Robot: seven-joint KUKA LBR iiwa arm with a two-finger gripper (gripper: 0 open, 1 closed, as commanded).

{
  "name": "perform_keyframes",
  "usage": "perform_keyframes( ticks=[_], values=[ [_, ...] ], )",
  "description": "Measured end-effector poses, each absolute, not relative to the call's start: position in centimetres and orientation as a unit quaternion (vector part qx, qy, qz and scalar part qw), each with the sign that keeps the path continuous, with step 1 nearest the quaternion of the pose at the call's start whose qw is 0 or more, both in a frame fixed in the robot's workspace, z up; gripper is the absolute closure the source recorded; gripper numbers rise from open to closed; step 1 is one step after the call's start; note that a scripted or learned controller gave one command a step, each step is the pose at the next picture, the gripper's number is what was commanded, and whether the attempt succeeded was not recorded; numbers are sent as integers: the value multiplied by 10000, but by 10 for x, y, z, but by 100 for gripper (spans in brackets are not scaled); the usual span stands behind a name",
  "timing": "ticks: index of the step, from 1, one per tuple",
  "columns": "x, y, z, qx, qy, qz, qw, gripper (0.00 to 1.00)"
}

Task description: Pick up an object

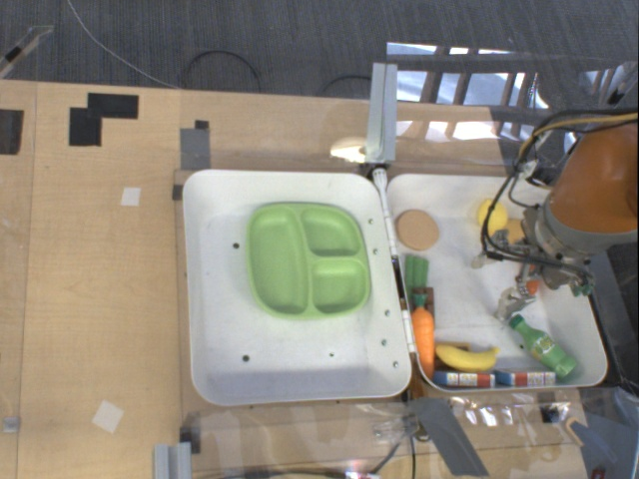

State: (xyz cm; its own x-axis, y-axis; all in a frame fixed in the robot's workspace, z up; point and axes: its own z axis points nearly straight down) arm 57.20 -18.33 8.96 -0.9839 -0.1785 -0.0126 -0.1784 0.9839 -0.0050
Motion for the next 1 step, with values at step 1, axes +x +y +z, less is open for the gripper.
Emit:
perform_keyframes(
  ticks=[1],
  values=[
    [545,-138,91,-948,9955,-17,83,0]
  ],
)
